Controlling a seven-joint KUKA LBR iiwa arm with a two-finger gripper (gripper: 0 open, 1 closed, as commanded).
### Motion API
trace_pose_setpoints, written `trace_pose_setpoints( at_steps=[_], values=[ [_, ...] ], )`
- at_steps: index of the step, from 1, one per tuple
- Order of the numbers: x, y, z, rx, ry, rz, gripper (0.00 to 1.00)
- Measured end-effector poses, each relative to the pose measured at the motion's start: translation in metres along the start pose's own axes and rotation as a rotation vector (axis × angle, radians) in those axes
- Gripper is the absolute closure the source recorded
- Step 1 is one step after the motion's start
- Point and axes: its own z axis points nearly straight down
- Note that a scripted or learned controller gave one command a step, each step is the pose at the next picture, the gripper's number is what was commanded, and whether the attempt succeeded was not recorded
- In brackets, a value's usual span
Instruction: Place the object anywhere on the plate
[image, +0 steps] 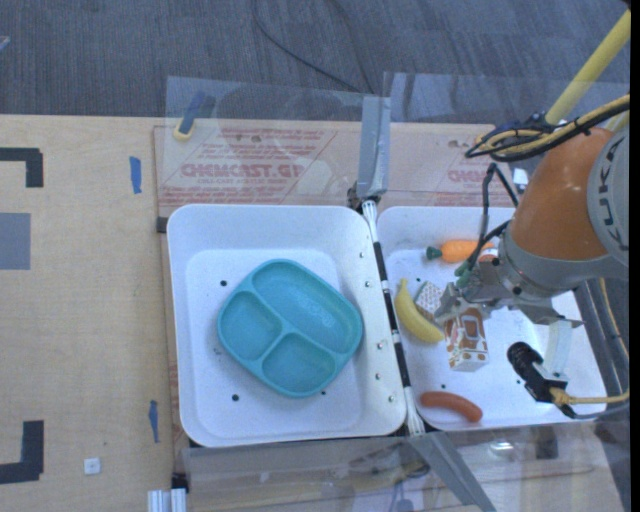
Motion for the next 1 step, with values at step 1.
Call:
trace_pose_setpoints(
  at_steps=[1],
  values=[
    [0.0908,-0.0038,0.0,0.004,0.002,-0.105,1.0]
  ],
)
